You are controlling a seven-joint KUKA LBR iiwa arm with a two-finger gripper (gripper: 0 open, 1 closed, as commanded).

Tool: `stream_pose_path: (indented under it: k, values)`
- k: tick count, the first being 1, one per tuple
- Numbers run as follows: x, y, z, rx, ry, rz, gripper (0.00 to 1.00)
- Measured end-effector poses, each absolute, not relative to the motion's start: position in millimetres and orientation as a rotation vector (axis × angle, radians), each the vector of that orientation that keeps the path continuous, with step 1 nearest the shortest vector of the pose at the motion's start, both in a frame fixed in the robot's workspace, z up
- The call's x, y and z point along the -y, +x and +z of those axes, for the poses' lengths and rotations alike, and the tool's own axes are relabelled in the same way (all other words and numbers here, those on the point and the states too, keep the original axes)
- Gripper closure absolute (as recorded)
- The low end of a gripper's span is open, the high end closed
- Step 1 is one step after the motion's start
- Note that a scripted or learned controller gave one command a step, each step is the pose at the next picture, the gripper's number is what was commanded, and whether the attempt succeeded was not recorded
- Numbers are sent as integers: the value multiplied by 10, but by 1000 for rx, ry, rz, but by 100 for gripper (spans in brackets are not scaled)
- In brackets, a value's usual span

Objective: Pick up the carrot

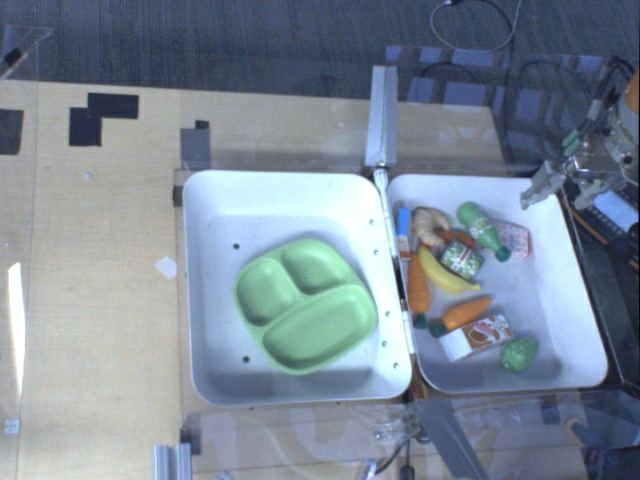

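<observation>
Your gripper (545, 183) sits over the right bin's (560, 368) upper right rim, and you cannot tell how its jaws stand. The carrot (466, 313) lies well down-left of them, touching the carton (478, 336) and just beside the banana (443, 271). Bare floor runs along the bin's right wall; the left bin (200, 298) holds a tray (305, 303).

— How many of each do you count?
— I count two white bins (200, 298), one green divided plate (305, 303), two carrots (466, 313), one banana (442, 271), one green bottle (482, 230) and one small carton (478, 335).
</observation>
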State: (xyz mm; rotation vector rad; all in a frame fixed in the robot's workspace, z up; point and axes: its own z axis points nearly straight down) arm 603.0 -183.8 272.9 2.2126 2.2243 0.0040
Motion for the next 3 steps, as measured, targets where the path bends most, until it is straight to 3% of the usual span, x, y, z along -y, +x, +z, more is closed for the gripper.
stream_pose_path:
  k: [1, 2, 3]
  values:
    - [1393, 6432, 1130, -2145, 2291, 5, 0]
    - [933, 6038, 936, -1995, 2403, 19, 0]
    - [898, 5587, 968, -2256, 2181, 6, 0]
